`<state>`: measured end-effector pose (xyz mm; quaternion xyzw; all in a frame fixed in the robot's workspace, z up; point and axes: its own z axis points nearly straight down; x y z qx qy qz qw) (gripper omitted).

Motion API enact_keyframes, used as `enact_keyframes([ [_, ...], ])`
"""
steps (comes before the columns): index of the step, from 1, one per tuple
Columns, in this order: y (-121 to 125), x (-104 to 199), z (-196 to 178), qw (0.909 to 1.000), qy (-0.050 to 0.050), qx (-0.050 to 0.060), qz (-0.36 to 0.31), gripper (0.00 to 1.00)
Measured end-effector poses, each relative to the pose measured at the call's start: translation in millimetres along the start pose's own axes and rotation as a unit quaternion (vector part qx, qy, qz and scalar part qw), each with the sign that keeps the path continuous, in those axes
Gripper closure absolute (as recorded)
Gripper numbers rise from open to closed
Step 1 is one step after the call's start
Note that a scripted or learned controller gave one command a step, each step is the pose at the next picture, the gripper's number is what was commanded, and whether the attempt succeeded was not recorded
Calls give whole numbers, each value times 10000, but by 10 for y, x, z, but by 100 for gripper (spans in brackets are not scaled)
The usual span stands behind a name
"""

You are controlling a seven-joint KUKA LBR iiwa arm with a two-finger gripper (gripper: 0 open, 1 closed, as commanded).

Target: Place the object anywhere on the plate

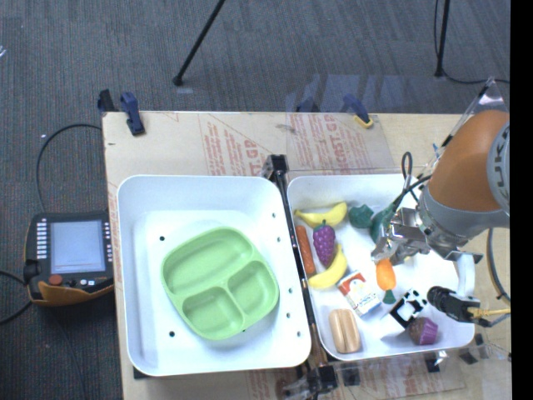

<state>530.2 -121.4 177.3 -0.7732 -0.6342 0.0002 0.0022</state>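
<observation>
Your claw [388,252] hangs over the right bin [379,352]; you cannot tell how its grip stands. The orange carrot [386,275] lies just below it, long axis running toward you. The green plate [219,282] waits well left, in the other bin.

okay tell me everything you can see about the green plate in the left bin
The green plate is pale green, smooth and plastic-looking, with rounded corners and three sunken compartments: one long, two smaller. It lies flat, turned at a slant, on the floor of the left white bin, near the middle. Nothing rests on it.
</observation>
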Motion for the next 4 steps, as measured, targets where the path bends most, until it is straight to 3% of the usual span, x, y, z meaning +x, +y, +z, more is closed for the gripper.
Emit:
enact_keyframes([
  [1, -333, 448, -548, 9967, -2, 5, 815, 100],
  [2, -813, 1243, -738, 9987, -9, 31, 499, 100],
  [3, -708, 1674, -912, 9998, -21, 21, -214, 100],
  [4, -710, 1673, -910, 9998, -23, 24, -215, 0],
])
